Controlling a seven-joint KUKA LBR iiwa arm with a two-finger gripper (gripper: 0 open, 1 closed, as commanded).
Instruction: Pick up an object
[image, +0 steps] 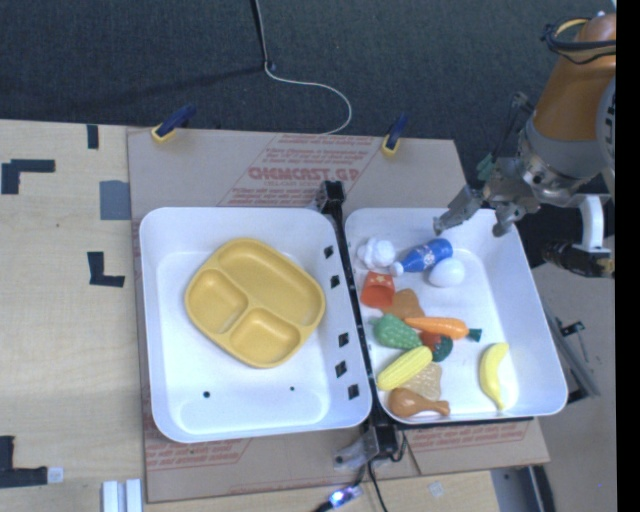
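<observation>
Pick not done yet: the claw (478, 212) sits above the far edge of the right shallow white plastic bin (535, 300), two fingers splayed apart, nothing between them, so it reads as open and empty. Grey arm with the orange band (575, 90) comes in from the right side of that bin, wrist tilted down towards it. Every candidate object is lying in the right bin: a blue-and-white toy bottle (425, 256) near the bin's far side and closest to the claw, a white egg-shaped piece (447, 272) touching it, a small white toy (377, 253) at the bin's far-left corner, an orange-red block (377, 291) just nearer than that, a plastic carrot (437, 326) mid-bin, a green knobbly vegetable (396, 333) beside the carrot, a yellow corn cob (403, 367) nearer still, a brown drumstick (418, 403) at the near edge, a yellow banana (493, 375) at the near-right. To the left of the right bin, the other white bin (165, 330) holds a yellow compartment tray (254, 301), untouched. My read: approach stage only; descent, closing on something and lift are all left. Bottle looks the likeliest target given claw position, but that's a guess
</observation>
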